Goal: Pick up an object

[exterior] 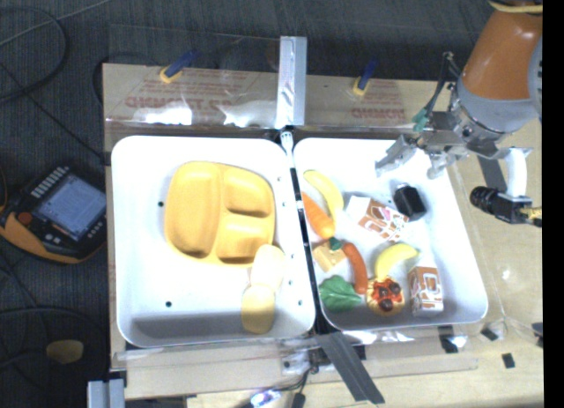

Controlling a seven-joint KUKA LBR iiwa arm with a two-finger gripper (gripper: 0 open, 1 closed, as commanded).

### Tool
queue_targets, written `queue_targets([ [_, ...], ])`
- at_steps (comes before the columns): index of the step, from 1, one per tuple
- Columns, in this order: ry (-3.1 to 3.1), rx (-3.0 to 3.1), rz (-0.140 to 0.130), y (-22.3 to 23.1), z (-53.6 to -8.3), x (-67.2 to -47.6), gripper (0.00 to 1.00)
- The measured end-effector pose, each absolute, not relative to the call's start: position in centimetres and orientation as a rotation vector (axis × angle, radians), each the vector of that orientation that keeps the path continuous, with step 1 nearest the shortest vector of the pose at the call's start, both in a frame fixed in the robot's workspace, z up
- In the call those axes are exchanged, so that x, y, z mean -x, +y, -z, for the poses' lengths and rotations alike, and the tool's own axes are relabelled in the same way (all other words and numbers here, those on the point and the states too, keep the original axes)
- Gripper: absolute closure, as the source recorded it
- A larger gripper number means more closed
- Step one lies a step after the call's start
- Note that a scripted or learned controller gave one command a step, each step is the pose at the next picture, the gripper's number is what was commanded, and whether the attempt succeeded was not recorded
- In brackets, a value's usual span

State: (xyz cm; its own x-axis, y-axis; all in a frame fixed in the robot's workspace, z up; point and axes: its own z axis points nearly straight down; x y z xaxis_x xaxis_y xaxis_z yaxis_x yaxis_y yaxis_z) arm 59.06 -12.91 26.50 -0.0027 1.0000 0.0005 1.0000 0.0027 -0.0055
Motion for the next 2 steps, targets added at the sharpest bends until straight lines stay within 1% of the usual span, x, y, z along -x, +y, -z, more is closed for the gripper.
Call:
queue_targets([
  [1,-2.178,2.260,-0.004,-13.1,-9.2,-60.1,0.00],
  [2,-1.840,2.542,-0.009,-14.0,-12.4,-61.2,0.00],
])
